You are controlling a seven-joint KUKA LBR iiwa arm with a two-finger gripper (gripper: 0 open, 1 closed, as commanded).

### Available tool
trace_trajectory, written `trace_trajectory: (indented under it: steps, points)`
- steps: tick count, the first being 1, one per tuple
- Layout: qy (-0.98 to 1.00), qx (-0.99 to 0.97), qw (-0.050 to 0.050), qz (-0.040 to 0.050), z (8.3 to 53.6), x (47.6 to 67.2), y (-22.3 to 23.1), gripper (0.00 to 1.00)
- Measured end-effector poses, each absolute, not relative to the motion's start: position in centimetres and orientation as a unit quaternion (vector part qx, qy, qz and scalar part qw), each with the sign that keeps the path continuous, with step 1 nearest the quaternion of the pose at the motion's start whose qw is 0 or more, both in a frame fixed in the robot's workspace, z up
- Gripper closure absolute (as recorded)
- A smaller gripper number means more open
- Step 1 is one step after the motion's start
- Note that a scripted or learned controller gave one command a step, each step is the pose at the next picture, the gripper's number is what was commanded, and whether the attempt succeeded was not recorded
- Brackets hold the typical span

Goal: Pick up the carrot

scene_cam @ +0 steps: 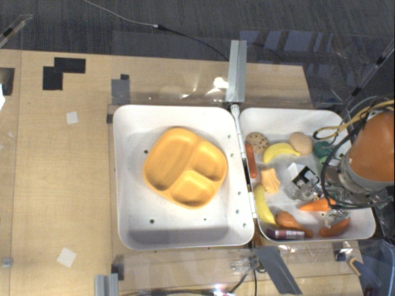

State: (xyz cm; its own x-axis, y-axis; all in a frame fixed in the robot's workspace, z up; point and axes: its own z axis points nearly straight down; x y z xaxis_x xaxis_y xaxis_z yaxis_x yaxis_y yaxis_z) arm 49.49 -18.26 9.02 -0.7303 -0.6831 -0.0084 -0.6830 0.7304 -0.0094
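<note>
**A:** Where is the gripper (313, 193), and is it open or closed?

**B:** It is down inside the right bin (369, 232), in the half towards the bin's right wall. Cables and the wrist cover it, so I cannot tell whether it is open or closed. I also cannot tell whether it grips anything.

**A:** And the carrot (317, 206)?

**B:** It lies on its side on the floor of the right bin, towards the front wall, directly at the gripper's lower end. The two look to be touching or nearly so. I cannot tell which.

**A:** What else is in that bin?

**B:** At the front wall there is a red-orange piece (334, 227) and an orange-brown lump (288, 219). A dark tube (289, 233) lies flat against the front wall. It has a pale patch, but any writing on it is too small to read.

Along the left wall lie a banana (264, 205) and, further back, a red sausage (250, 159). An orange wedge (269, 180) sits just beside them.

At the back are a speckled cookie (258, 142), a second banana (281, 152), a tan rounded piece (300, 143) and something green (322, 148) half under the cables.

**A:** And beyond the right bin?

**B:** The left bin (129, 227) touches the right bin's left wall and holds a yellow divided plate (185, 166). Both bins rest on the wooden surface (55, 184).
</note>
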Motion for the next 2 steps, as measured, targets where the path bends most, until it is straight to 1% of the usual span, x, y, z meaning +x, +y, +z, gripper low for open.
trace_trajectory:
  steps: [1,2]
  points:
    - [0.92,-0.393,0.005,-0.0046,8.9,49.8,-16.5,0.0]
    - [0.948,-0.317,0.004,-0.0008,10.3,49.5,-12.5,0.0]
